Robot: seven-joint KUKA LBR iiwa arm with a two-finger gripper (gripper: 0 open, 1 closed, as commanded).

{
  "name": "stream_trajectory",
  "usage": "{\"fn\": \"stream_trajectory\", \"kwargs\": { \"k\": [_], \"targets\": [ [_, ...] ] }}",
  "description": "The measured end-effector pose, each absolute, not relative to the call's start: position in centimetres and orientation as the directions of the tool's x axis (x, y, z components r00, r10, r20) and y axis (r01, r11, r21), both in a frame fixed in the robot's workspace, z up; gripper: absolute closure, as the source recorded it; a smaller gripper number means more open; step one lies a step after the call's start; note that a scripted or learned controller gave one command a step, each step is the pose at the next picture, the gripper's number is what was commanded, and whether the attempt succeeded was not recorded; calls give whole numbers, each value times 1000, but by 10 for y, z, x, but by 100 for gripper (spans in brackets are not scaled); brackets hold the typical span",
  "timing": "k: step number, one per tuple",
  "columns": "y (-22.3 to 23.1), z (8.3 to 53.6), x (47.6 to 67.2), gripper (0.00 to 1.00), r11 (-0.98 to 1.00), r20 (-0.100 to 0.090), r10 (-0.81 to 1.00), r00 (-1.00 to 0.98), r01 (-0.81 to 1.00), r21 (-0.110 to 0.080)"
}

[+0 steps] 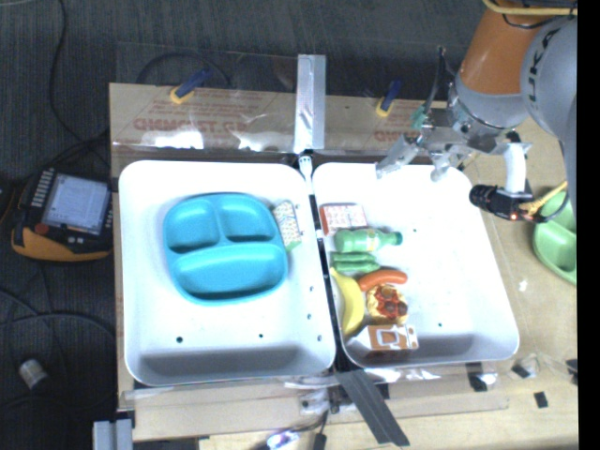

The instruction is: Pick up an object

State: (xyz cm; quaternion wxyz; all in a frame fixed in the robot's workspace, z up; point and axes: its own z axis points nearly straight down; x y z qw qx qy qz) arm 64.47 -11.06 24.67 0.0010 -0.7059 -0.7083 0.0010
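The claw (414,159) hangs spread wide, gripping nothing, over the right white plastic bin (459,251); one green plastic bottle (364,241), one yellow banana (350,306) below.

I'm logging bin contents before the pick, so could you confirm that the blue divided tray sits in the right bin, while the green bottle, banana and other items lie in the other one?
Not quite: the camera view shows the blue divided tray in the left bin. The green bottle, banana and other items lie in the right bin, along its left wall.

light: bright, even overhead | glare: plastic sheet (225,120) behind bins | shadows: soft | focus: slightly soft overall
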Motion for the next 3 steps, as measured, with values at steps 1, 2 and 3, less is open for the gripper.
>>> {"fn": "stream_trajectory", "kwargs": {
  "k": [1, 2, 3],
  "targets": [
    [-159, 164, 605, 0, 14, -1, 1000, -14, 1000, -3],
    [-160, 89, 635, 0, 49, -6, 999, -49, 999, 8],
    [-159, 100, 636, 100, 49, -4, 999, -49, 999, 11]
  ]
}}
